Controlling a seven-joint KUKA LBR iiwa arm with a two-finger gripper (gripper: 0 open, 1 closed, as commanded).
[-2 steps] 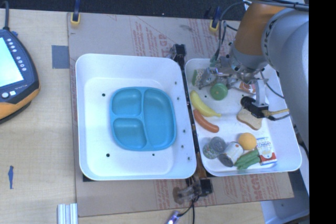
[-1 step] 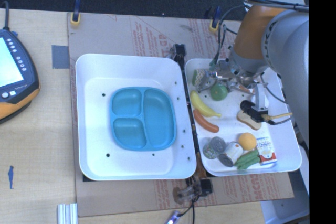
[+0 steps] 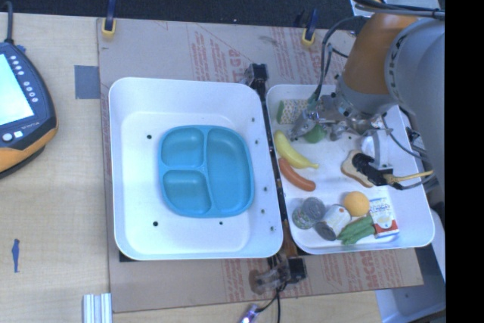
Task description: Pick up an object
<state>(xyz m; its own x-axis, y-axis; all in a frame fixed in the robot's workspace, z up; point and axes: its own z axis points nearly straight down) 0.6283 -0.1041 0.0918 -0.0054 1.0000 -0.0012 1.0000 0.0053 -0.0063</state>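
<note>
On the desk (image 3: 60, 223), the right white bin (image 3: 412, 234) held a banana (image 3: 295, 153), sausage (image 3: 297, 175) and orange (image 3: 356, 203). The arm's tool (image 3: 321, 121) hung low over that bin's far corner, its grip impossible to tell. A blue divided plate (image 3: 206, 170) lay in the left bin (image 3: 128, 163).

A yellow banana (image 3: 295, 153) is seen lying aslant in the right bin, near its left wall, with an orange-red hot dog (image 3: 297, 175) just below it. Lower down, a grey round can (image 3: 308, 212), an orange (image 3: 356, 203), a green vegetable (image 3: 355, 230) and a small carton (image 3: 382, 215) are clustered together.
</note>
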